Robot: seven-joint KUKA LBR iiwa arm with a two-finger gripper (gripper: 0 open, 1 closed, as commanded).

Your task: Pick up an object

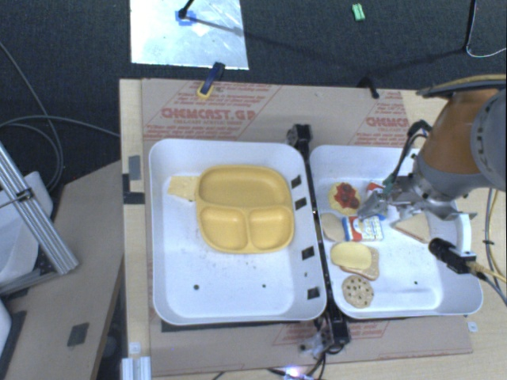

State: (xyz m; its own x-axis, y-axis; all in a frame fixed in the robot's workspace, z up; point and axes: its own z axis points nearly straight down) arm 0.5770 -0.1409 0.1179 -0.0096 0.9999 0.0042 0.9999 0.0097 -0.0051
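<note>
Carton (366,229) lengthwise left-right, under end effector (379,204)

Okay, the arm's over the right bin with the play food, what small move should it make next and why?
Probably a short straight descent. The gripper sits just above the blue and white carton in the right bin, with nothing visibly between its fingers. The pizza slice and yellow piece lie close, so lowering straight down should avoid nudging them before closing.
</note>
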